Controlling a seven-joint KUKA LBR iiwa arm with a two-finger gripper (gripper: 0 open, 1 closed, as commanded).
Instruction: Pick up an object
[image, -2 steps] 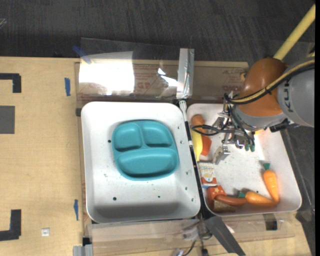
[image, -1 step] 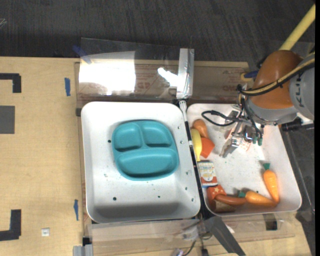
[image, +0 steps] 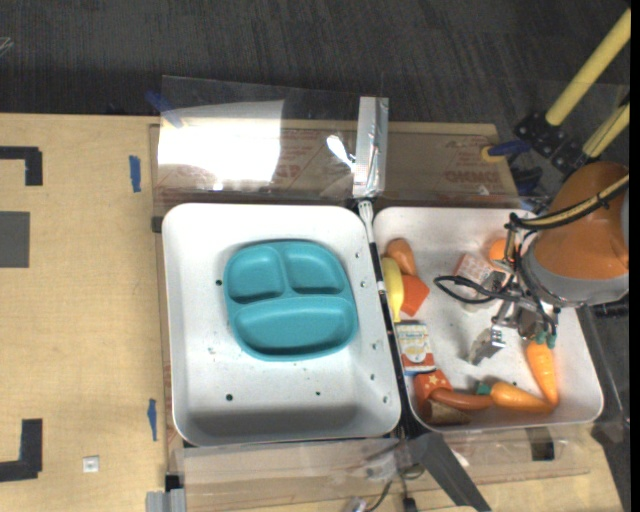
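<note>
My gripper (image: 487, 346) hangs low over the middle of the right bin (image: 585, 405), above bare white floor. Just to its right lies a carrot (image: 542, 368), pointing toward the front. A second carrot (image: 520, 397) and a reddish sausage (image: 460, 400) lie along the front wall. A small printed carton (image: 414, 343) sits to the gripper's left, with a red piece (image: 432, 383) below it. Nothing is visibly held.
Along the right bin's left wall lie a yellow banana (image: 393, 285), an orange block (image: 412, 296) and a brownish-orange piece (image: 400, 252). A small packet (image: 472, 268) lies at the back. The left bin (image: 190, 300) holds a teal divided plate (image: 290, 298).
</note>
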